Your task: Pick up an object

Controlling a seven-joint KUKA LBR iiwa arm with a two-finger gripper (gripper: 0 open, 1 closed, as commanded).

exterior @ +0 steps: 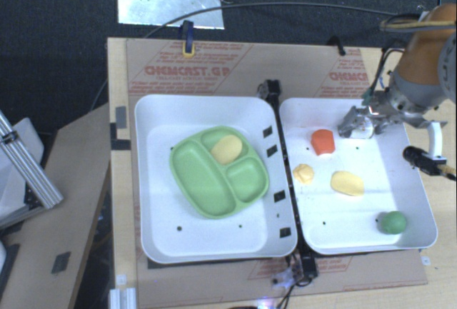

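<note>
In the right bin (421, 211) lie an orange-red block (323, 141), a small yellow piece (303, 173), a yellow lemon-like thing (347, 183) and a green ball (391, 222). My gripper (355, 125) hangs over the bin's far side, just right of the orange-red block, with nothing seen between its fingers. The left bin (153, 179) holds a green divided plate (189, 172) with a yellow potato-like thing (227, 150) in its far compartment.
The arm (425, 65) comes in from the right over the right bin's far corner. A ridge with black clips (278, 158) separates the two bins. Cardboard (235, 65) lies under both bins.
</note>
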